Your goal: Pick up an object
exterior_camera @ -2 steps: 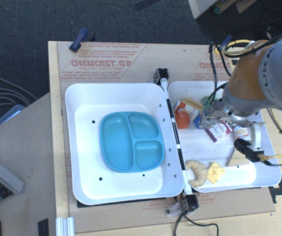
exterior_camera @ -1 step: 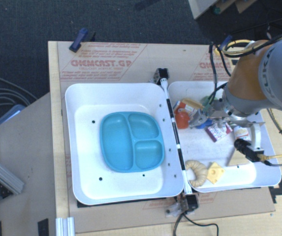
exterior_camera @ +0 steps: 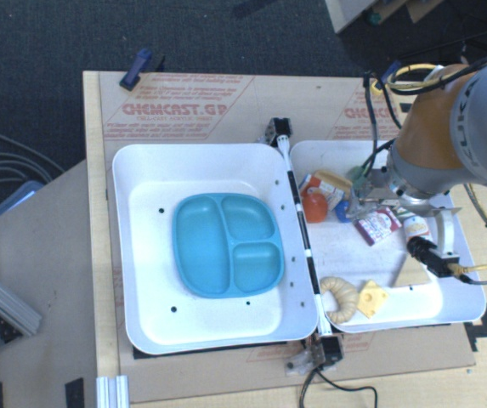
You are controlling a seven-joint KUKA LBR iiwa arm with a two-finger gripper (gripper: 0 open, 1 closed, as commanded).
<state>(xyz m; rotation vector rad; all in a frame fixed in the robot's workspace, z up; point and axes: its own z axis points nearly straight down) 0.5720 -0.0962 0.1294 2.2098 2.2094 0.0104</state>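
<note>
A smooth blue three-compartment plastic tray (exterior_camera: 227,245) is seen in the left bin (exterior_camera: 133,228). In the right bin (exterior_camera: 447,308), the gripper (exterior_camera: 369,195) is lowered among a red round object (exterior_camera: 314,206), a maroon packet (exterior_camera: 378,226) lying aslant, a ridged beige ring (exterior_camera: 339,298) and a yellow cheese wedge (exterior_camera: 373,299). The finger state cannot be told.

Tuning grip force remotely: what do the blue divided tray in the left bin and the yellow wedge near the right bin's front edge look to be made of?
The blue divided plastic tray looks like moulded plastic, smooth and slightly glossy, with rounded compartment ridges. The yellow wedge looks like a toy cheese piece, probably matte plastic or foam; too small to settle which.
</note>
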